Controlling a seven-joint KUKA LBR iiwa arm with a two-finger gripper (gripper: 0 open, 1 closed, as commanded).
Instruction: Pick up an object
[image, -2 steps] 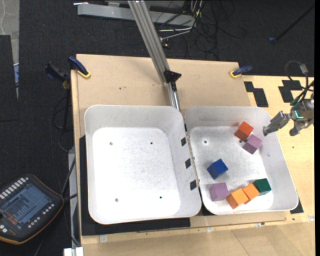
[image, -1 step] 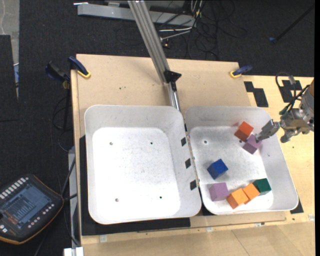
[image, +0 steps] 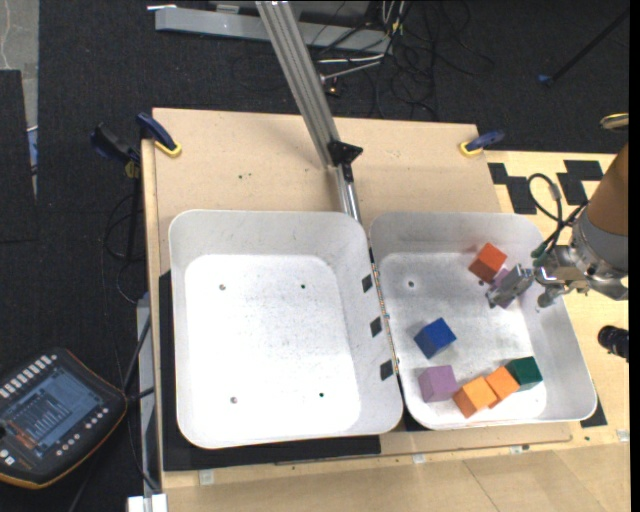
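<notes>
1 small orange cube (image: 488, 262) in right white bin (image: 560, 330), just up-left of grey two-finger gripper (image: 508, 289); finger spread indiscernible, nothing visibly held.

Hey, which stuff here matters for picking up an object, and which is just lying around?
Belongs to the job:
end effector
orange block beside it
blue block
purple block
second orange block
green block
right bin

Just lying about:
left bin
handheld controller
blue-and-yellow clamps
floor cables

clamps (image: 160, 135) at board corners | teach pendant (image: 50, 415) lower left | floor cables (image: 410, 40)
</notes>
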